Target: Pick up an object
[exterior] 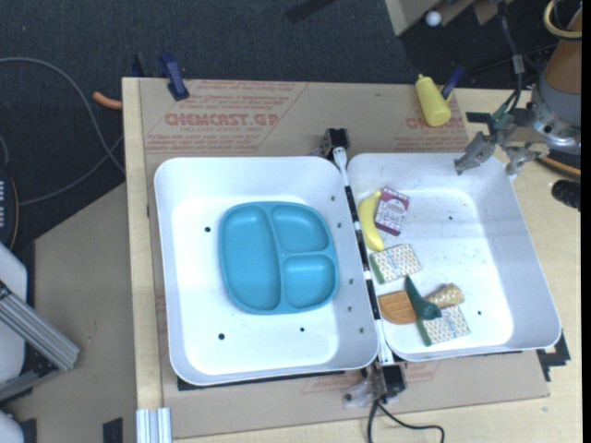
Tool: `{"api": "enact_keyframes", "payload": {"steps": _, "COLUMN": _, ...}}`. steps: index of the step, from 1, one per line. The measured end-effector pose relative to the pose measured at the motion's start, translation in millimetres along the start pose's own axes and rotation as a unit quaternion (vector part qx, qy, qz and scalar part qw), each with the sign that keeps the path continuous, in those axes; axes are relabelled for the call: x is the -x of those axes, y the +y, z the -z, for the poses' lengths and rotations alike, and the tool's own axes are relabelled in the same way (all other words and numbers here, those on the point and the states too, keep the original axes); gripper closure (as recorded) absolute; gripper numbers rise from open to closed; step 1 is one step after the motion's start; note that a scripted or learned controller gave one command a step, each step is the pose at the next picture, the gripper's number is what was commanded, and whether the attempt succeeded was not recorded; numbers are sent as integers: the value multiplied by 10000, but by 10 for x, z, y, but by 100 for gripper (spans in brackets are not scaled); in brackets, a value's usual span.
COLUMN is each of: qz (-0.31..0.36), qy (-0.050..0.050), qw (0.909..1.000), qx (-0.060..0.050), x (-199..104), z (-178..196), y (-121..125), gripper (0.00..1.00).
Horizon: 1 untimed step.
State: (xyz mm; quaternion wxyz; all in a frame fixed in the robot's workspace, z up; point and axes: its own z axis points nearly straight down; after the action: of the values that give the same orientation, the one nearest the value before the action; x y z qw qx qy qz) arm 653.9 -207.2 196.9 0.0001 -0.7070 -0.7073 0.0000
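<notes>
Hand point(497, 152) hangs over the far right corner of the right bin point(499, 238), fingers spread, nothing between them. Released, then.

Right bin holds the candidates, all bunched against its left wall, well apart from the hand:
- banana point(369, 221) nearest the wall
- small box point(392, 211) touching the banana's right side
- patterned packet point(395, 262) just below the box
- orange piece point(397, 308), green tool point(421, 308) lying across it, a tan lump point(447, 295), a second packet point(449, 324) at the near end

Left bin point(185, 275), beside the right bin: blue tray point(277, 255) with three compartments.

Yellow bottle point(432, 101) on the desk point(240, 118) beyond the right bin.

Progress, as I read it: nothing lifted. No object chosen or approached yet. Reach, descent, close and lift all remain.
</notes>
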Motion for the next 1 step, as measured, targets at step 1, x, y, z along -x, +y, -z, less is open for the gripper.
{"api": "enact_keyframes", "payload": {"steps": 1, "qz": -1, "qy": 5, "qw": 10000, "qx": -7, "x": -414, "z": -225, "y": -562, "gripper": 0}}
